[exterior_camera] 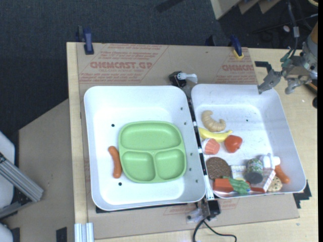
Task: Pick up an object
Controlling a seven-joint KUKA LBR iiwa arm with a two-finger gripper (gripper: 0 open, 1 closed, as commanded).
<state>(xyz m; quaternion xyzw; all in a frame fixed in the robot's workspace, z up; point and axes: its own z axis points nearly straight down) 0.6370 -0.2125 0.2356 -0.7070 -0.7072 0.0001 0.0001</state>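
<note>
- A toy sausage lies by the left bin's left wall, beside the green divided plate that takes up the bin's middle.
- The right bin holds the pickable clutter: a croissant, banana and tomato by its left wall, more food crowded along its near edge (tight quarters for fingers, I judge).
- The gripper hangs over that bin's far right corner, fingers spread, holding nothing.
</note>
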